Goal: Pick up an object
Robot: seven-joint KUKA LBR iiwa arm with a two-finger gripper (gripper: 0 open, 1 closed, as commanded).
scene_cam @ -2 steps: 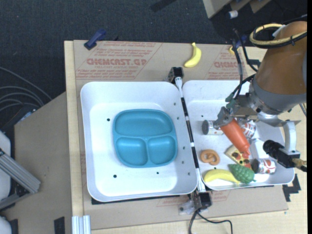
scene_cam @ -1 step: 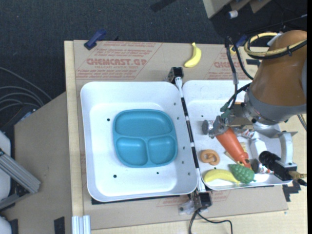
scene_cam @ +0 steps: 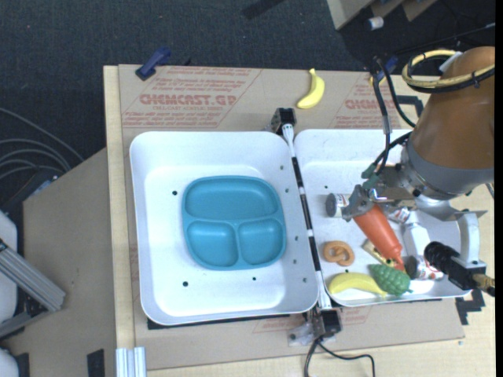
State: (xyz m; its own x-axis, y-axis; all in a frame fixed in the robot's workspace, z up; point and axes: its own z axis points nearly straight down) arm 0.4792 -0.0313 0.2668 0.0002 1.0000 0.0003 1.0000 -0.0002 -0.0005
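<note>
Carrot [scene_cam: 380, 225] serves as the landmark: a long orange toy lying at a slant in the right bin [scene_cam: 322, 163], thick end up and to the left, narrow end down and to the right. The gripper [scene_cam: 369, 199] sits directly over the carrot's thick end, its dark metal parts overlapping the orange tip. Whether it is spread wide, closed narrow, or gripping the carrot cannot be told, since the arm's wrist hides the parts that would show it. The arm [scene_cam: 456, 124] (grey, with a broad orange section) rises above and to the right of the carrot.

Just left of the carrot's thick end lies a small dark cylinder with a pale end [scene_cam: 337, 204]. Below and left of the carrot rests a small brown ring, pretzel-like [scene_cam: 339, 252]. Below the carrot, near the bin's lower edge, lies a yellow banana [scene_cam: 354, 285], and touching that banana's right end is a green bumpy toy [scene_cam: 391, 279], just under the carrot's narrow tip. A small yellow-orange piece [scene_cam: 383, 252] peeks out along the carrot's lower side; what it is cannot be told.

Well left of the carrot, in the left bin [scene_cam: 149, 210], sits a blue divided plate [scene_cam: 233, 221] with three compartments. Far above the carrot, outside both bins on the brown board [scene_cam: 189, 100], lies a second banana [scene_cam: 311, 92].
</note>
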